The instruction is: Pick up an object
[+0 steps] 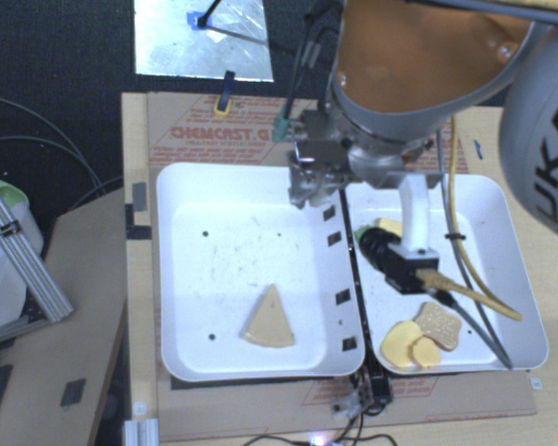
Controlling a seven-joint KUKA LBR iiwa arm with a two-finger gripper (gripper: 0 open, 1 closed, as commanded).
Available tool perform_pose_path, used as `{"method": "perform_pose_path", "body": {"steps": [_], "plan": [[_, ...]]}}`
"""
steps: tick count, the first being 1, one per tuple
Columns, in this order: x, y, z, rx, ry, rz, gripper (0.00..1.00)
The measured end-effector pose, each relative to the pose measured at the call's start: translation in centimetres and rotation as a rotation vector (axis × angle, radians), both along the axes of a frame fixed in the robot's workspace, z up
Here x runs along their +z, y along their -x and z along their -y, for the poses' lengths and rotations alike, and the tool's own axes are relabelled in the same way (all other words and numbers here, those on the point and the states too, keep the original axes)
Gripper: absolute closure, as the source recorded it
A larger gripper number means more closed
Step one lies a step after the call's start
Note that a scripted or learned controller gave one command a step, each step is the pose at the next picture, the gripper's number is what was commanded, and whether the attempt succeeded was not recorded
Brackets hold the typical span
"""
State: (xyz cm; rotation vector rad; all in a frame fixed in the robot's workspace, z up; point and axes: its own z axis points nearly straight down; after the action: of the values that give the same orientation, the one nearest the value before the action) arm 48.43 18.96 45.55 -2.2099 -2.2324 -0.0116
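Note:
A tan wedge-shaped piece (270,320) lies flat near the front of the left bin (195,249). In the right bin (502,249) sit a yellow round piece (402,345), a small orange-yellow piece (427,352) and a tan cracker-like biscuit (440,323), bunched at the front left corner. Another yellow item (389,226) peeks out further back, partly hidden by the robot. My gripper (309,193) hangs over the far right corner of the left bin, close to the divider, well away from the wedge. Nothing shows in its grasp.
The big orange and grey arm (428,54) covers the back of the right bin. A yellow cable (474,291) sweeps over the right bin. Cardboard (214,128) lies under both bins, with a shiny metal sheet (203,26) behind.

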Motion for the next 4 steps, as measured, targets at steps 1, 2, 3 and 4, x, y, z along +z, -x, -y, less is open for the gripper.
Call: {"method": "perform_pose_path", "body": {"steps": [1, 2, 3, 4], "plan": [[0.9, -0.3, 0.2, 0.0, 0.003, 0.001, 1.0], [-3.4, -0.3, 3.1, -0.012, 0.006, -0.005, 1.0], [-2.3, -2.0, -4.4, -0.001, 0.002, -0.002, 1.0], [7.6, -11.2, -4.4, -0.011, 0.001, 0.009, 1.0]]}}
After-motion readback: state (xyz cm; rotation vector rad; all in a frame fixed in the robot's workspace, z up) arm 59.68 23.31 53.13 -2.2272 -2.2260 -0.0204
